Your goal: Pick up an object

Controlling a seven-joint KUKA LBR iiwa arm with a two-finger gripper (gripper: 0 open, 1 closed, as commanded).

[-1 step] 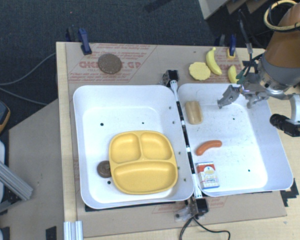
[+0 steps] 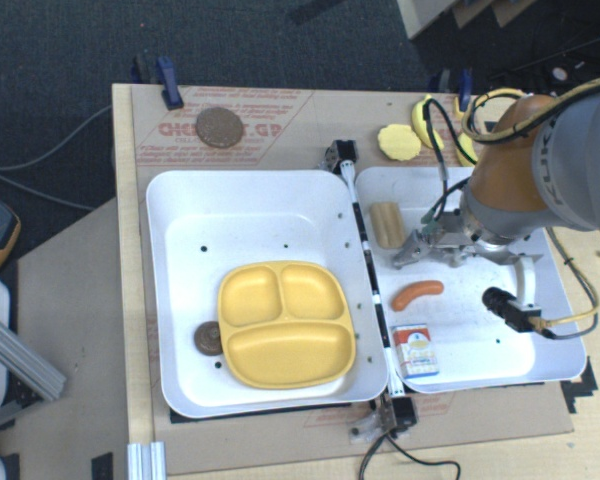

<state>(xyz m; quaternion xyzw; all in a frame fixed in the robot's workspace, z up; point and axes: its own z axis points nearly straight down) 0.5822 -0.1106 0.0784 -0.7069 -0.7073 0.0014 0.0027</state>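
Dark carpet surrounds the tan cardboard-topped surface [image 2: 140, 268], which I see carrying two shallow white bins side by side. From my remote station I note the left white bin [image 2: 180, 218] holds a yellow three-compartment plastic tray [image 2: 285, 323], with a small brown round disc [image 2: 208, 339] touching the tray's left edge. The right white bin [image 2: 500, 363] sits against it, their rims meeting along the middle.

I observe the grey arm with its orange band [image 2: 510, 163] reaching in from the right, over the upper part of the right bin. Its claw [image 2: 420, 250] points left, low over the bin floor, just right of a tan rectangular block [image 2: 386, 225] and above an orange sausage-shaped toy [image 2: 419, 293]. I cannot tell whether the claw is spread or pressed together, and I see nothing pinched in it.

Near the right bin's front left corner lies a small red-and-white carton [image 2: 416, 353]. Beyond the bins, on the surface, rest a brown round cookie-like disc [image 2: 219, 126] and a yellow lumpy toy [image 2: 400, 142].
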